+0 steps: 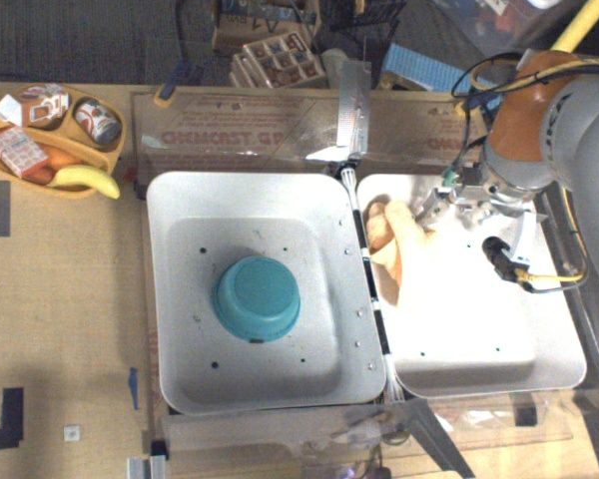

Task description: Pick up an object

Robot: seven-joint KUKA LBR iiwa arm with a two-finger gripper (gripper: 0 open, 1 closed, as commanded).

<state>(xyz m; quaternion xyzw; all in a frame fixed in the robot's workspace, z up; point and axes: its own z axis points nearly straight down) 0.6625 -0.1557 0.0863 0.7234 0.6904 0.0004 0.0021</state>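
You'll find the fingers low over the far left corner of the right bin, but whether they are spread or clenched you cannot tell. Just left of them, the tan object leans against that bin's left wall. Farther left, a teal bowl sits upside down in the left bin.

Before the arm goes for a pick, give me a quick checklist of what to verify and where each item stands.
1. Target in view: tan object lies against the right bin's left wall: ok.
2. Gripper near the target: above the right bin, just right of the tan object: ok.
3. Gripper open or shut: cannot tell.
4. Anything held already: cannot tell.
5. Room to grasp: tan object crowds the wall: not ok.
6. Other candidate: teal bowl, upside down, mid left bin: ok.
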